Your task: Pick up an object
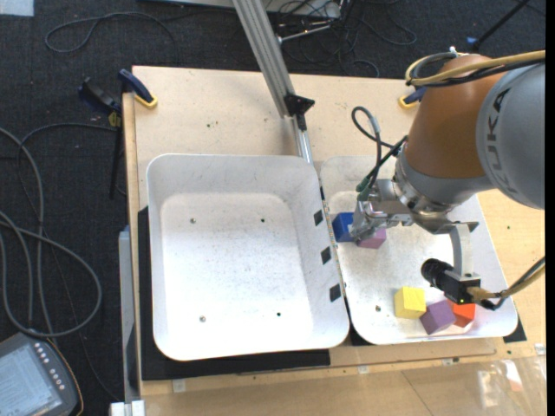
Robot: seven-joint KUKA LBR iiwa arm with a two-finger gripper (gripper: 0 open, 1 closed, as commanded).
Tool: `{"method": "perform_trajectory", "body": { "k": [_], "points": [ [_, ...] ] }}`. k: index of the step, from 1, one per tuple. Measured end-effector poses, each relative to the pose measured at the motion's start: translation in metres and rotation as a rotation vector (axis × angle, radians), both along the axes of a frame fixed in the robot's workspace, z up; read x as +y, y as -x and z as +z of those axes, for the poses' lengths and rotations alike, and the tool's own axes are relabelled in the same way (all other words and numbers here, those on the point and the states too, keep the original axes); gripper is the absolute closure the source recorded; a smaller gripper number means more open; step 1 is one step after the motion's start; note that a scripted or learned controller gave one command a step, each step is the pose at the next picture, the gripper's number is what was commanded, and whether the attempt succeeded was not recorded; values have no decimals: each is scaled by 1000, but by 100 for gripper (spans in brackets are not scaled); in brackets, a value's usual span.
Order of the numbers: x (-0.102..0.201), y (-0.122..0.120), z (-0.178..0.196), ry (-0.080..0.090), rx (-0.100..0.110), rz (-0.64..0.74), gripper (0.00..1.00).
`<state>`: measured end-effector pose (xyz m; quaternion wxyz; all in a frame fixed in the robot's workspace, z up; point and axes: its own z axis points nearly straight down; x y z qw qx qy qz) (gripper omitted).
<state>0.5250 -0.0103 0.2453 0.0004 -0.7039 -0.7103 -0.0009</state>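
Observation:
My gripper point(371, 222) is low over the upper left part of the right bin point(375, 291). A small mauve block point(374, 239) sits right under its tip, and a blue block point(343, 226) lies just to its left by the bin wall. Whether the mauve block is held or merely touched is hidden by the wrist. In the near right corner of the same bin lie a yellow block point(409, 302), a purple block point(437, 316) and an orange block point(465, 314), close together.
The left bin point(158, 232) stands beside the right one, with their walls meeting along the middle. A slanted metal pole point(264, 46) comes down to the bench behind the bins. Yellow clamps point(143, 99) mark the bench's far corners.

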Motion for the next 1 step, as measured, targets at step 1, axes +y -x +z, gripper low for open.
{"method": "perform_trajectory", "body": {
  "k": [1],
  "points": [
    [60, -9, 2, 0, 0, 0, 100]
  ]
}}
